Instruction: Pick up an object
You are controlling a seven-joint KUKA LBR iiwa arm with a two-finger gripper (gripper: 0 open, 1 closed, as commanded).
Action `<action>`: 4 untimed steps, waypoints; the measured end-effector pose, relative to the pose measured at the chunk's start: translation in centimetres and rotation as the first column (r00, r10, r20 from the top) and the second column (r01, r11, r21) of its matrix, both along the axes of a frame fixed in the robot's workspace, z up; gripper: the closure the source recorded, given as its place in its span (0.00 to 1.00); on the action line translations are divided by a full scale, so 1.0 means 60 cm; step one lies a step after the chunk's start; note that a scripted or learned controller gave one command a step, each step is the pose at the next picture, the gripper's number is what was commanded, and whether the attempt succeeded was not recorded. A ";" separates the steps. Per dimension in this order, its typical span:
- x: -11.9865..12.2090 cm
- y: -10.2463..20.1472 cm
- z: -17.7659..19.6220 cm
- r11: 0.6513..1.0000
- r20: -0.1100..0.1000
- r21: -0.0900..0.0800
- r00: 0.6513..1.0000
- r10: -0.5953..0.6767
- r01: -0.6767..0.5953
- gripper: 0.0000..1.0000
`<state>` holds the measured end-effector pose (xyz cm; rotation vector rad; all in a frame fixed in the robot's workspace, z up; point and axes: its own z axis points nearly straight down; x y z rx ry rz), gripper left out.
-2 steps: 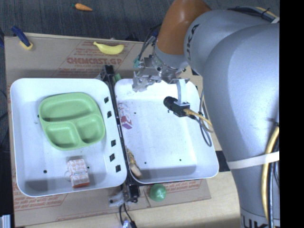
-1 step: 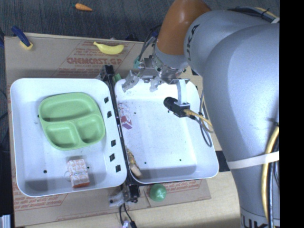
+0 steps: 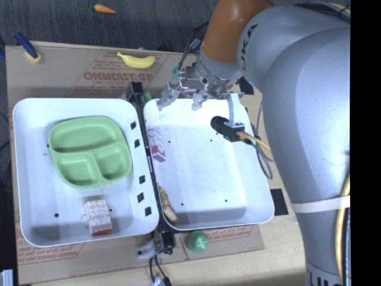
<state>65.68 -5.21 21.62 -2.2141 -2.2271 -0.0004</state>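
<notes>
The end effector hangs over the far left corner of the right bin, with two pale fingers pointing down toward the rim. They stand a little apart and nothing shows between them, so it looks spread and empty.

The task names no particular object, so several things are candidates. Nearest the end effector is a small reddish and white wrapper lying against the left wall of the right bin. It appears thin, light and crumpled; it would likely give under pressure and be hard to pinch flat, so a grip across a raised fold, away from the wall, seems best. At the near left corner of the same bin lies a small tan item, too small to identify.

The left bin holds a green divided tray in its far half and a small printed carton near its front. The tray looks stiff, light and smooth; its broad flat shape suggests a hold only on its rim. The carton looks light and boxy, probably the easiest grasp, taken across its narrow sides.

Outside the bins, a yellow banana lies on the counter beyond them, and a green ball sits just in front of the right bin; round and smooth, it could roll away from closing fingers.
</notes>
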 end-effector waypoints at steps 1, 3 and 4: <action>0.000 -0.007 0.067 1.000 0.000 0.000 1.000 0.001 -0.001 0.00; -0.001 -0.128 -0.135 1.000 -0.004 -0.002 1.000 0.000 0.000 0.00; 0.000 -0.190 -0.143 1.000 0.000 -0.001 1.000 -0.002 0.002 0.00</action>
